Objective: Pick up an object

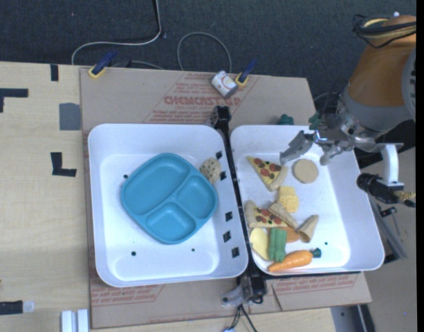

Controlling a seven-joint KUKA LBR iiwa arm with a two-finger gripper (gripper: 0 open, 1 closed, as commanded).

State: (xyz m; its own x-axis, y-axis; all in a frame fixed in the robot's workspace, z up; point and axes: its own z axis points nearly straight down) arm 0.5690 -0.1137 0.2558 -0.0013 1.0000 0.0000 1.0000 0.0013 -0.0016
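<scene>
My gripper [312,151] hangs over the back of the right bin [360,216], fingers spread open with nothing between them. A round tan biscuit [306,171] lies just below the fingertips, apart from them. To its left is a pizza slice [267,172]. Further forward lie a piece of corn [288,199], a second pizza slice [265,216], an ice-cream cone [306,228], a yellow piece [258,241], a green pepper [277,243] and a carrot [292,260].
The left bin [108,185] holds a blue divided plate [170,197] and a speckled cookie [210,169] by the dividing wall. A black clip strip [229,185] runs between the bins. Cables and a small white box [224,83] lie behind.
</scene>
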